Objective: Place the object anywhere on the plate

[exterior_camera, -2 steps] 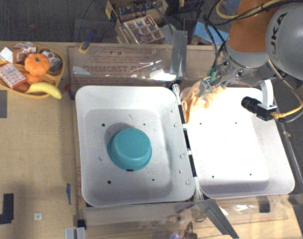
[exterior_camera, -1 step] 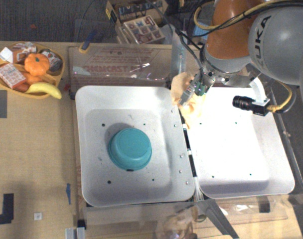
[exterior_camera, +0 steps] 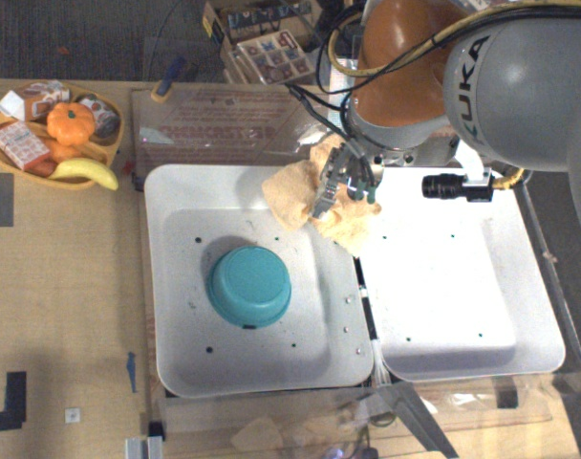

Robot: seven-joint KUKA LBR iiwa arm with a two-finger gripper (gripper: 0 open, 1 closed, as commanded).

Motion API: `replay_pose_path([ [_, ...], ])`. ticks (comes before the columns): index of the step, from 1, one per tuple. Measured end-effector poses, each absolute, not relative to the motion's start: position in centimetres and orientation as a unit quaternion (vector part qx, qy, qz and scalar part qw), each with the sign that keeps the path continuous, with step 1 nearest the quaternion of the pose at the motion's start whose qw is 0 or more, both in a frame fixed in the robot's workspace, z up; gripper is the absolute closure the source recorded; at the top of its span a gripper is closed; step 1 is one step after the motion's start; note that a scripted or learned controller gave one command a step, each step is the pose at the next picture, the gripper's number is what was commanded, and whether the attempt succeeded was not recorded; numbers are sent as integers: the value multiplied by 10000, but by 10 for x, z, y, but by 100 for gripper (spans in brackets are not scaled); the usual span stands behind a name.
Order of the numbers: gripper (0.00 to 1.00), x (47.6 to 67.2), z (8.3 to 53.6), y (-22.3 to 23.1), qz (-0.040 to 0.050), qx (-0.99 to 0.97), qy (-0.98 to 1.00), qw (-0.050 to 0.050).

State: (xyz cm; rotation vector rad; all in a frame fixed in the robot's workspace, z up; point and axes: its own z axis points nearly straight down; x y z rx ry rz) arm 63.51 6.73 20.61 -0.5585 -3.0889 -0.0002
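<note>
Your jaws (exterior_camera: 340, 187) hang over the far edge of the left bin (exterior_camera: 176, 199), close to the seam where the two bins meet. They are tangled visually with a crumpled tan cloth (exterior_camera: 295, 199) that is draped over that bin's far right corner, so I cannot tell whether they are spread or closed, or whether any fold of the cloth sits between them. Judge it yourself before trusting a lift.

The cloth looks like the object to be moved: it lies bunched up against the rim, partly spilling toward the right bin (exterior_camera: 462, 285), which is likely why the arm (exterior_camera: 501, 75) comes in low and tilted from that side.

The teal plate (exterior_camera: 250, 286) lies near the middle of the left bin, well apart from the cloth and toward the near edge. Any placement calls for a carry across the bin floor toward you.
</note>
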Motion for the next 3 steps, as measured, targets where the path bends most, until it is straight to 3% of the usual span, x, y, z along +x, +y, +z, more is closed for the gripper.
replay_pose_path([
  [1,100,631,219,110,-13,-7,-10000,-14],
  [2,100,625,220,161,-12,10,-10000,-13],
  [3,0,625,221,161,-13,9,-10000,-17],
])
